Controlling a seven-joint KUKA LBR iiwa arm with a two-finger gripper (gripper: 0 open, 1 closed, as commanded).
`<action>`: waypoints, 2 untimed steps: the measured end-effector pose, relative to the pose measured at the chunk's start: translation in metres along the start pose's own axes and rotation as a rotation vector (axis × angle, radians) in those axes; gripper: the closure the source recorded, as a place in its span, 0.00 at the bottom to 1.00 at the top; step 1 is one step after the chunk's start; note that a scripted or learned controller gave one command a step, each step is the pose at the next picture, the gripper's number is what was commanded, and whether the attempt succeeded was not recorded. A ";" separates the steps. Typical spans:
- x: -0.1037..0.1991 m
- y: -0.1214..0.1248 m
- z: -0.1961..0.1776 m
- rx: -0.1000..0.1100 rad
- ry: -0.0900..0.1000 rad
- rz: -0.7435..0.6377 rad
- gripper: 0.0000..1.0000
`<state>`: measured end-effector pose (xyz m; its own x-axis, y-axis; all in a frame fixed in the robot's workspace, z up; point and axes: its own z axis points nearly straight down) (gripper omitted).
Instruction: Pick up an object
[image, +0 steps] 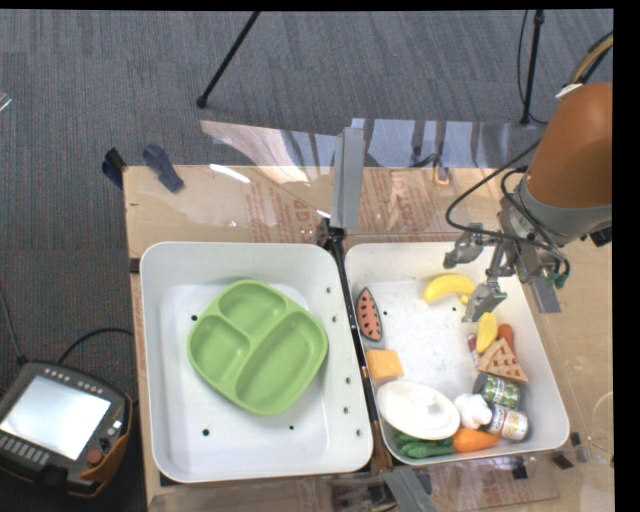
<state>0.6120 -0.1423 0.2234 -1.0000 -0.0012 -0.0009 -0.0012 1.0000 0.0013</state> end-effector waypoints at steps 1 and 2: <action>-0.020 -0.027 0.082 -0.001 0.007 0.136 0.00; -0.025 -0.020 0.138 -0.001 0.004 0.235 0.00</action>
<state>0.6375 -0.1617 0.0851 -0.9727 0.2320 0.0039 0.2320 0.9727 0.0016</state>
